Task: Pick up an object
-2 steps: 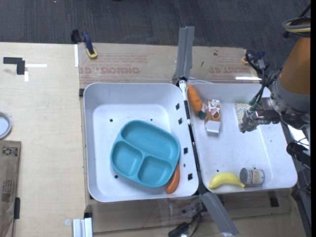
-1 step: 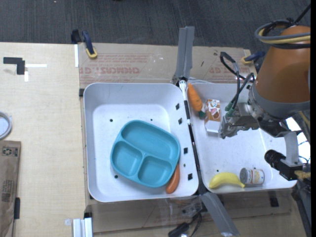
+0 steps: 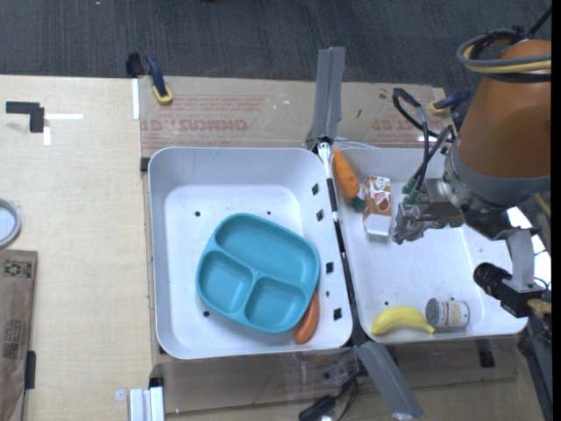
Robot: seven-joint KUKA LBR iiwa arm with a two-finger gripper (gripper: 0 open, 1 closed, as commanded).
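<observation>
The arm [image 3: 504, 103] enters from the right, its orange band and grey wrist covering the upper right corner of the right bin [image 3: 438, 279]. The gripper [image 3: 405, 226] hangs low over that bin's upper middle, just right of a small carton [image 3: 378, 206]. Its metal parts merge into one dark, cabled cluster, so I cannot tell how far the fingers are spread, and nothing can be made out between them. Whether the gripper touches the carton is also unclear; the two look just beside each other.

The carton, white with red and brown print too small to read, stands near the bin's left wall. Above it a carrot [image 3: 347, 175] lies along that wall, its green end toward the carton. At the bin's front edge a banana [image 3: 401, 321] lies beside a small can [image 3: 447, 312] on its side; the can's label is blurred. A black fitting [image 3: 495, 283] on the arm's side overlaps the bin's right rim.

In the left bin [image 3: 175, 200] a blue divided tray [image 3: 257, 273] sits slightly turned. An orange sausage-like piece [image 3: 307, 321] leans at the tray's lower right edge, partly tucked under its rim, so its full shape is hidden.

On the desk [image 3: 70, 235] at the far left, a tape roll [image 3: 7, 224] and a brown paper bag [image 3: 16, 310] are both cut off by the frame edge.
</observation>
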